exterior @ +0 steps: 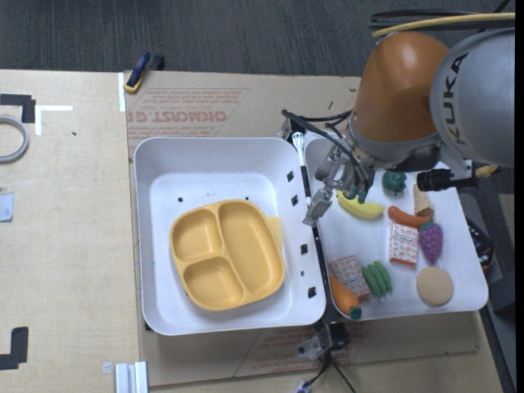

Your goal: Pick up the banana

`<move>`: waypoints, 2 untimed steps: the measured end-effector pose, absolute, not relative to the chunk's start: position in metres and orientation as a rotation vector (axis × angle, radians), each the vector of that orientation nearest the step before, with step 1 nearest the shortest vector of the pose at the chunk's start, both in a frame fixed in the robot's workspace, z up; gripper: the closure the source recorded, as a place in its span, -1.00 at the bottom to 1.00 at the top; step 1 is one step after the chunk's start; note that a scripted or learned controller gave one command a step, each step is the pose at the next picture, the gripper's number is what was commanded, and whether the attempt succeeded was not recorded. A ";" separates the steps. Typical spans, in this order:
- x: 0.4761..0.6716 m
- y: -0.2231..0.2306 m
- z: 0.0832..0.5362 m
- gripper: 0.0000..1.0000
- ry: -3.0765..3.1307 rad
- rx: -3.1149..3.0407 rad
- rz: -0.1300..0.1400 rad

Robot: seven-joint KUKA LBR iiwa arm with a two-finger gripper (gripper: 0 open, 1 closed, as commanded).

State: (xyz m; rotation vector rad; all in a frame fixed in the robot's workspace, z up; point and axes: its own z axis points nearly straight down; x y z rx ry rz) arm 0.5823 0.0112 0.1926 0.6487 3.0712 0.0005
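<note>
This is a robotics lab. A grey and orange industrial arm point(426, 88) marked KUKA reaches over a plain worktop point(65, 244) carrying two white bins point(155, 219) taped to cardboard point(188, 109). Black tape markers point(16, 109) sit on the worktop at left. Toy plastic foods point(405, 244) fill the right bin, cables point(442, 23) trail at far right, and grey carpet point(205, 15) lies beyond.

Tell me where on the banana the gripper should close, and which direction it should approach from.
Probably across the banana's middle, coming straight down. It lies flat in the right bin, its long axis running roughly left to right in the view, so the fingers should straddle its narrow width. The gripper hangs near its left end. The sausage lies close to its right tip, so ends are poorer choices.
</note>
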 end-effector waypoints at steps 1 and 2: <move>0.582 0.011 0.193 -1.00 3.071 0.649 0.000; 0.597 0.018 0.193 -1.00 3.117 0.367 0.001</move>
